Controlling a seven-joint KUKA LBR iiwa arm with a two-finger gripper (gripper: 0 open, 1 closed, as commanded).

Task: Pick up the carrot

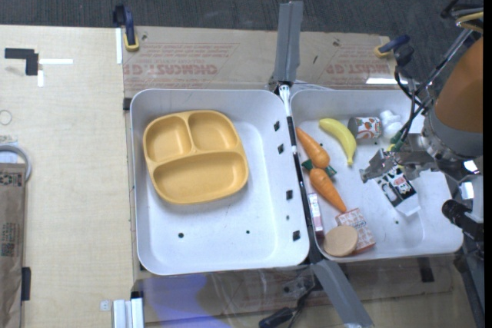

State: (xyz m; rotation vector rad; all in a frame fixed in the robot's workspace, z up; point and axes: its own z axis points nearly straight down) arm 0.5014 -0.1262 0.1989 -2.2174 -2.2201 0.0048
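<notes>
Camera view: I see two white bins side by side on the surface. Left bin [154, 242] holds a yellow divided plate [196, 156] toward its upper left; floor around it is bare. Right bin [430, 242] is crowded: two carrots along its left wall, upper carrot [312, 149] and lower carrot [327, 189], end to end, nearly touching. Banana [339, 137] just right of the upper carrot. Small can [366, 127] beside the banana. Round cookie-like disc [340, 240] and a pink packet [360, 230] at the lower left corner. Gripper [382, 165] sits over the bin's middle-right, near a black-and-white carton [400, 188], well apart from both carrots. Can't tell its grip state. Some bare floor between lower carrot and gripper.
</notes>
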